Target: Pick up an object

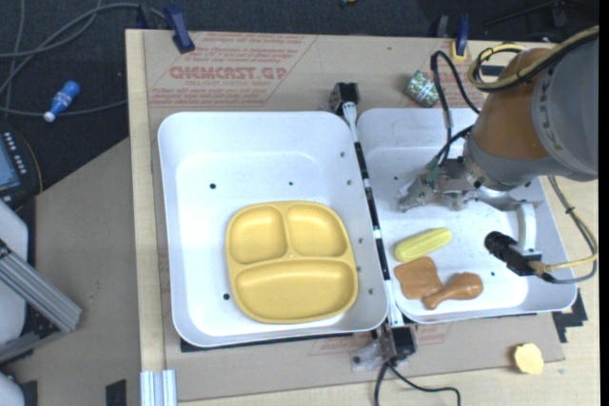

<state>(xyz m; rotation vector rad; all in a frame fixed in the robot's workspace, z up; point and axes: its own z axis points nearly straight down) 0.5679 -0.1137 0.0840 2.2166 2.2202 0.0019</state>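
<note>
Yellow corn cob [422,243] lies just below the end effector [416,194], whose grip state is unclear.

Yellow corn cob [422,243] laid on its side, slightly tilted, in the right bin, brown drumstick-shaped toy [455,288] laid flat just below it, flat brown piece [416,277] set beside the drumstick, touching it.

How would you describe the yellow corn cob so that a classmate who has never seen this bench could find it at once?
Start at the right-hand white bin, where the grey and orange arm reaches in. Below the gripper, near the bin's front, lies the corn cob. It is pale yellow and oblong, unlike the brown drumstick and brown piece just in front of it.
</note>
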